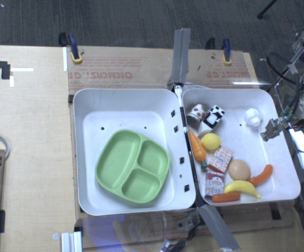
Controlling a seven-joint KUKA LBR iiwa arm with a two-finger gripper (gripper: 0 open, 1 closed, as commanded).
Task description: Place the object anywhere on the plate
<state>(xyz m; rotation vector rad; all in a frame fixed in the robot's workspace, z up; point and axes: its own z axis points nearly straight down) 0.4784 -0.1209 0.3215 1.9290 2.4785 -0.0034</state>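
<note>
A light green plate [132, 165] with three compartments lies in the left bin [88, 140], and nothing sits on it. The right bin [278, 156] holds several toy foods: a carrot [196, 145], a lemon [210, 141], a banana [242, 188], a round tan bun [239, 169], an orange sausage [262, 175], a red sausage [226, 197] and a pink box [221, 159]. My gripper [270, 130] hangs small and grey over the right bin's right side, apart from all the toys. Nothing shows in it.
At the back of the right bin sit a small patterned can [196, 112], a black-and-white cube [213, 116] and a white ball [253, 118]. A second small box [213, 182] lies by the banana. Cables [293, 88] hang at the right. Clamps hold the bins' back edge.
</note>
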